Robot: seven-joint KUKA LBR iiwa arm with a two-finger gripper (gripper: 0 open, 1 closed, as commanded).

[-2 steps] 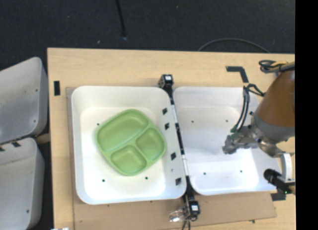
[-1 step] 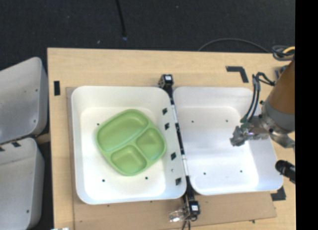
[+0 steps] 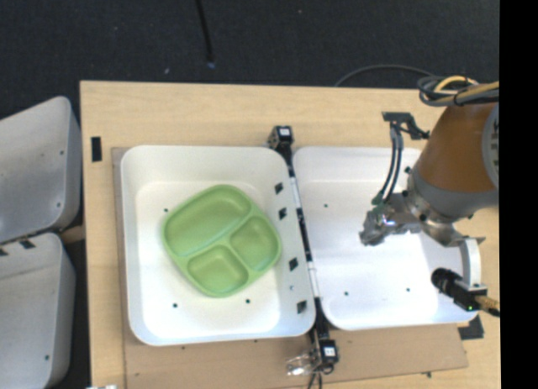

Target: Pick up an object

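Note:
A light green plate (image 3: 221,239) with three compartments lies flat in the left white bin (image 3: 143,312), near its middle. My gripper (image 3: 377,229) hangs over the right white bin (image 3: 353,312), in its right half, well apart from the plate. The orange band of the arm (image 3: 456,152) rises behind it at the right edge. Nothing shows between the gripper and the bin floor beneath it.
A divider with black clips (image 3: 296,236) runs between the two bins. A black cable (image 3: 392,169) loops down the arm to the wrist. The wooden bench (image 3: 185,114) frames the bins, and white chair-like shapes (image 3: 34,211) stand at the left.

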